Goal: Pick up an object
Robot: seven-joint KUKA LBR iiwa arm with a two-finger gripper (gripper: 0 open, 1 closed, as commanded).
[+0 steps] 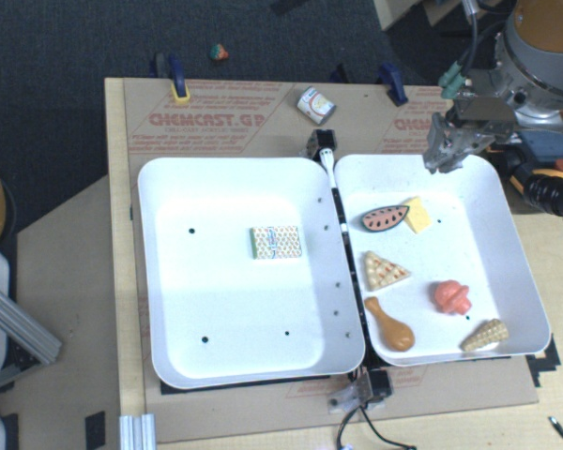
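Camera view: my gripper [444, 160] hung over right bin [516, 242] at its 12 o'clock rim, grip state unclear; watermelon slice [385, 218], cheese wedge [418, 215] lay below.

A brown board bench [263, 111] with red letters holds two white bins side by side. The left bin [169, 251] and the right bin [516, 251] touch in the middle. A small white box [315, 105] lies on the board behind them. Blue clips [177, 76] grip the far edge.
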